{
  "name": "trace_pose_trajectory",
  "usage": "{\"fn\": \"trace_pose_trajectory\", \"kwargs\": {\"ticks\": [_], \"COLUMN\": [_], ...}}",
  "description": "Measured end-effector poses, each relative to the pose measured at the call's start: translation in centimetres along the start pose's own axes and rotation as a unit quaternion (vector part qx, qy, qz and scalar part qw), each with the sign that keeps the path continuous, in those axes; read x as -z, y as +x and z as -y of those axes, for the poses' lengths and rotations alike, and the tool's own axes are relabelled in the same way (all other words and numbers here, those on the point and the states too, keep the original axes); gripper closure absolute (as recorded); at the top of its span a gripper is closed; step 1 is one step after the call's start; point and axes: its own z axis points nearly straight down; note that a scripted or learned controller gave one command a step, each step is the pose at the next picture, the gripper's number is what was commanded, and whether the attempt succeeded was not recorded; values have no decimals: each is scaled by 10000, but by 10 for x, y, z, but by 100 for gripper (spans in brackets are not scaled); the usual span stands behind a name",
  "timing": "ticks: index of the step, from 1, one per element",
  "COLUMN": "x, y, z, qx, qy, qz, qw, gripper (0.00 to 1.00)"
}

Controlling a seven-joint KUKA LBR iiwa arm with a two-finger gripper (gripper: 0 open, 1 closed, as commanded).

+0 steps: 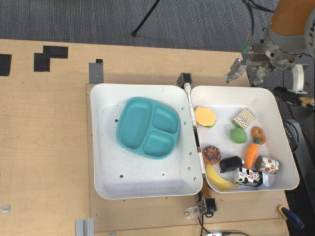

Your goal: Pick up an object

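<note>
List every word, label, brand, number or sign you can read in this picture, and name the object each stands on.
No text can be read here.
Checkered cube: a printed pattern, no letters.
White packet with dark and red print: too blurred to read.
Patterned cup: print too small to read.
Black tape marks on the bench: plain shapes, no characters.

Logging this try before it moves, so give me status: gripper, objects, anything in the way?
Gripper above right bin's far rim, holding nothing. Toys untouched in right bin: banana, carrot, yellow disc. Nothing in the way.
</note>
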Motion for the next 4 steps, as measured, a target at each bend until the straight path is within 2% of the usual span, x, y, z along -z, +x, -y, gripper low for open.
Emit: {"fn": "trace_pose_trajectory", "kwargs": {"ticks": [1,2,3,4], "x": [-108,-195,-197,-195], "y": [-20,-78,-96,-111], "z": [54,43,120,3], "qx": [-13,-13,-9,3], "qy": [17,-44,-20,-12], "qz": [0,20,2,-1], "qw": [10000,10000,10000,10000], "gripper": [0,0,0,0]}}
